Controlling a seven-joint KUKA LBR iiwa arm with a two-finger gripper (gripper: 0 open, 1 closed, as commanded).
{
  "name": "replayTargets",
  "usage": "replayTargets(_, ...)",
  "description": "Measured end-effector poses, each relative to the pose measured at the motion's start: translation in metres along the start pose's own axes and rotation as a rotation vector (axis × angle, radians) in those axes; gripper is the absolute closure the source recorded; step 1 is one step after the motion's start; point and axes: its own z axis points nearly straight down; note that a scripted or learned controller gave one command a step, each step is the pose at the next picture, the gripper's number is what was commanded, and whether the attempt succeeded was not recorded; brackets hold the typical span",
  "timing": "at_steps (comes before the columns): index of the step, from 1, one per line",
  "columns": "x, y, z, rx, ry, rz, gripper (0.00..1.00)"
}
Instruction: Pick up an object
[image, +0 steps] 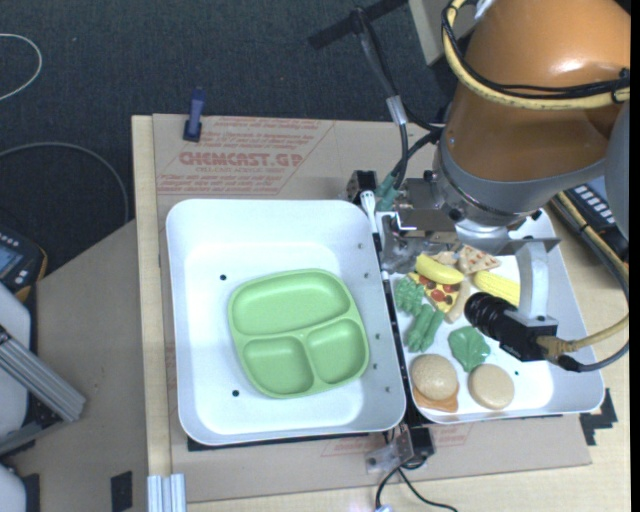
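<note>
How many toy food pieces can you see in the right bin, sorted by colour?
Yellow: 2, a banana and a corn cob
Green: 3, two pods and a leafy piece
Tan: 3, a cracker and two buns
Red-topped: 1, a pizza slice
Total: 9 visible; the arm may hide others.

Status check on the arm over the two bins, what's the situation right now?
Arm low over the right bin. Toy food piled beneath it: banana, pizza slice, green pieces, two buns. Nothing seen lifted. Green divided tray alone in the left bin.
</note>
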Motion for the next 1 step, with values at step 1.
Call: replayTargets(1, -0.0181, 0.0012, -0.0466, -0.008, -0.001, 0.005, 1.00)
